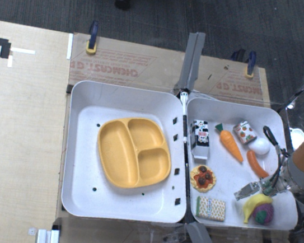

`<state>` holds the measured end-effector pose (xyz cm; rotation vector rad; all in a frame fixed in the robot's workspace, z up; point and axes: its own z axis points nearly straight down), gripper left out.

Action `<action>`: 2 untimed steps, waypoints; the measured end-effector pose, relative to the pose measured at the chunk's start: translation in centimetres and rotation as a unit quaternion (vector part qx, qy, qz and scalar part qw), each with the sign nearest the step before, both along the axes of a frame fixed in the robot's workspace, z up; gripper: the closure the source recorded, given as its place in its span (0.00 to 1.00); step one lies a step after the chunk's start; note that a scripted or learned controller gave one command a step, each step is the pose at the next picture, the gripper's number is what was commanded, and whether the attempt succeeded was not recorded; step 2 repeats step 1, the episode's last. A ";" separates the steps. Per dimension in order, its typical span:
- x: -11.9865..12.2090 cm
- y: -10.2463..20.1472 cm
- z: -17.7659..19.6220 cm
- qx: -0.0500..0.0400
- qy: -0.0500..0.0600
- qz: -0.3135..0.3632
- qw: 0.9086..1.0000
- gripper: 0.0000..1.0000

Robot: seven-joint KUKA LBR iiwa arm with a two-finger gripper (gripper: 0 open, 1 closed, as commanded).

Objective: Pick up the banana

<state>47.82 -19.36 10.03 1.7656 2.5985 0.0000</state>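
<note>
End effector (255,190), finger state indiscernible, poised just above banana (252,206), aligned for the descent to grasp.

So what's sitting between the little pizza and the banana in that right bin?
Nothing. In the camera view, bare white bin floor separates the pizza from the banana; the tool hangs just above the banana's near end.

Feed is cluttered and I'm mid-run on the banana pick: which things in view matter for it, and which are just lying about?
Matter for the pick:
banana, right bin's near corner
end effector, just above the banana
purple ball, touching the banana

Lying about:
two carrots
white egg
milk carton
small pizza
cracker
yellow divided plate, left bin
</note>
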 end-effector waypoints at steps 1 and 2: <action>0.0 -2.5 -0.9 0.002 0.000 -0.011 1.000 0.00; 0.0 -2.5 -0.9 0.002 0.000 -0.011 1.000 0.00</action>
